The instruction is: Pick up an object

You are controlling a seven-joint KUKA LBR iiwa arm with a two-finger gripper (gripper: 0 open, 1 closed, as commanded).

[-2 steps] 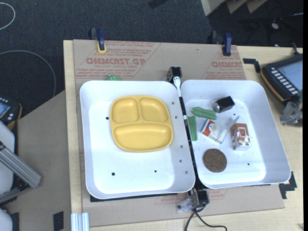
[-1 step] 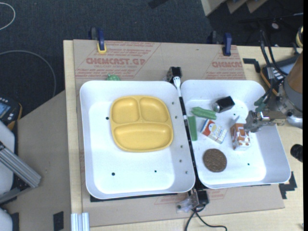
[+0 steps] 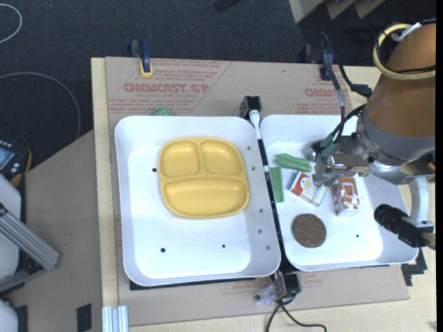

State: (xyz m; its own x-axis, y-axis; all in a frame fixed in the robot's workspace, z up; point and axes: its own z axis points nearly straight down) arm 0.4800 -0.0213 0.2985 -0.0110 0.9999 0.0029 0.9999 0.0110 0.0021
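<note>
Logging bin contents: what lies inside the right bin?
In the right bin: two green pieces, a red-and-white packet, another packet and a brown disc. The end effector and arm cover the upper right part.

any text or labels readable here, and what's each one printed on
"CHEMCAST G P": red print on the brown board under the bins, far left side.
A second red print on the board's far right: cut off by the arm, unreadable.
Red and white packets and in the right bin: print too small to read.
Yellow divided plate and brown round disc: no text.
</note>
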